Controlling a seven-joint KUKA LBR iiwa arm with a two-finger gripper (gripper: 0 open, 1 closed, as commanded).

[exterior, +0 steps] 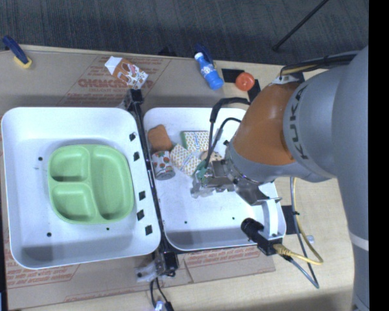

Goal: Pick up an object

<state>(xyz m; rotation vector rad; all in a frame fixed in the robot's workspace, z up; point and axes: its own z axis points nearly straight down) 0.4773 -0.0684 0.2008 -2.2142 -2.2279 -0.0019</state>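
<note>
Now pincer [204, 179] over right bin [201, 235]; patterned cup [163, 164] lying sideways.

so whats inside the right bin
The right bin holds a brown cup, a patterned cup and small packets; the arm covers its right part.
</note>
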